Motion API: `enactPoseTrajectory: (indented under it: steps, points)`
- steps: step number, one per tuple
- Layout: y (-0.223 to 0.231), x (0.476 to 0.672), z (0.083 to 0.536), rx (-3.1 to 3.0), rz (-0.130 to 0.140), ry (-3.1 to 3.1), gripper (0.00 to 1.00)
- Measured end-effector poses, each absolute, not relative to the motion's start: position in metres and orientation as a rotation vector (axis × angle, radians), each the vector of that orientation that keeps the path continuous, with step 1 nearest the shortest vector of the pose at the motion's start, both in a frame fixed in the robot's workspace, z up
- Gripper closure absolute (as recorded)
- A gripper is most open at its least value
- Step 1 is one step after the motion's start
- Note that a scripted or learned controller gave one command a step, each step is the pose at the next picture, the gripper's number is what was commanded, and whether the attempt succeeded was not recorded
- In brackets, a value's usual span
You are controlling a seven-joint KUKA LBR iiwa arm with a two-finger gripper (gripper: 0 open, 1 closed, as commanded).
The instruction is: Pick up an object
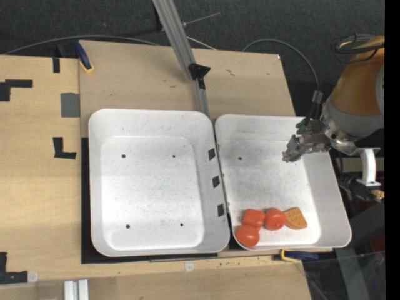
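In the right bin's (325,186) near corner three red tomato-like pieces (257,224) and an orange cracker-shaped piece (295,218) lie touching in a row running left to right, while the pincer (292,153), its opening impossible to judge, hangs well apart above the bin's far right side.

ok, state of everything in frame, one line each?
gripper: above the right bin's upper right, nothing visibly held
three red objects: clustered at the right bin's near edge
orange piece: lying beside them
right bin: holds all four
left bin: beside it
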State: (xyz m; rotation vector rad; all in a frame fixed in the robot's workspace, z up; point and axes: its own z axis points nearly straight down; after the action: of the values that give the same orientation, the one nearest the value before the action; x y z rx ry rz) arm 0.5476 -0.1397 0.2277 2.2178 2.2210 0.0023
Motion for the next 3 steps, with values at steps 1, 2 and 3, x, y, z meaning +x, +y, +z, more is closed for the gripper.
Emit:
enactPoseTrajectory:
  steps: [1,2,3]
  points:
    - [-0.086,0.548,0.22,2.217,0.0,2.229,1.0]
    - [-0.035,0.538,0.21,2.218,-0.002,2.23,1.0]
    - [0.02,0.529,0.203,2.217,-0.003,2.232,1.0]
